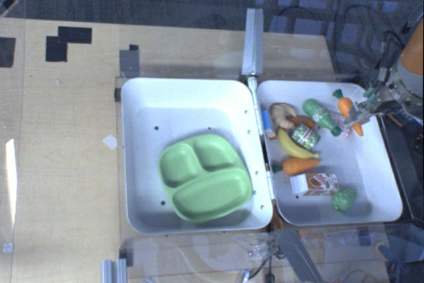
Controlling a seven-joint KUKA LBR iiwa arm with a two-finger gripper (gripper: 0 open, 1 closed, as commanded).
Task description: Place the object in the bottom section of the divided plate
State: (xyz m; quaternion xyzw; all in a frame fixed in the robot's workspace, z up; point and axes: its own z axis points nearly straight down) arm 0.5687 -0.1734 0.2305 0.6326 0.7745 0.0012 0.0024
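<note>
- Two bins sit side by side on the desk (59, 142), touching along their inner edges
- The left bin (142, 109) holds a divided plate (205, 177), lying toward its near side
- The plate's two small sections lie at the far side, its large section at the near side
- The right bin (381, 175) holds a cluster of toy foods: a banana (295, 144) in the middle, a carton (315, 183) nearer the front, a carrot (344, 106) at the far right
- The tool (368, 103) hangs over the right bin's far right corner, just beside the carrot
</note>
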